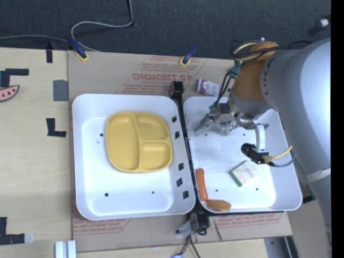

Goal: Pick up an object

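Looks like a robotics lab, not anybody's home. The worktop (32,160) is plain pale wood with black tape marks (52,127) stuck on it, and a sheet of cardboard (156,77) is held down with blue-and-yellow clamps (188,57). Two white bins (88,198) sit side by side, loose cables (102,23) trail over dark carpet (204,9) behind, and a big grey arm (303,106) reaches in.

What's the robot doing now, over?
Gripper low in right bin, fingers spread, holding nothing. Sponge, hot dog lie loose nearby. Yellow plate in left bin. Path clear.
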### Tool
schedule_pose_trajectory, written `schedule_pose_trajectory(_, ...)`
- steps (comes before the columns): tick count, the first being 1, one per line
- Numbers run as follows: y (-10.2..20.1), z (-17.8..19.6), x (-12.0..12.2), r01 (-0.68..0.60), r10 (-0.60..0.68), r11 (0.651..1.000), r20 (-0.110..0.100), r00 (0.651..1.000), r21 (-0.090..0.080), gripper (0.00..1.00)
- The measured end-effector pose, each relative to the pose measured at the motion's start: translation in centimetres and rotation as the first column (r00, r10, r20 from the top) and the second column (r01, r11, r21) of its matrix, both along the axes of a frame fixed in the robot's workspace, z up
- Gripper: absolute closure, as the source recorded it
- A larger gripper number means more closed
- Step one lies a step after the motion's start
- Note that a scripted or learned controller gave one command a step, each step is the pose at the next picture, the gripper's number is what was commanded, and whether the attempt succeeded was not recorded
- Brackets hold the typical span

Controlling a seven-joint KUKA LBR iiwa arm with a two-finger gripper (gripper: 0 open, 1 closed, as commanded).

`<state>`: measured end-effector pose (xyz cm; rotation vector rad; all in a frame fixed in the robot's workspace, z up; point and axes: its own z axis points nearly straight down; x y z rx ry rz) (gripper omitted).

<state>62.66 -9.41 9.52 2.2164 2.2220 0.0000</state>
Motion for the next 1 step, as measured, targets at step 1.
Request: schedule_pose_trajectory(1,0.07,0.91,-0.03,-0.001,0.001,1.000,-0.001,1.000,0.001,1.00)
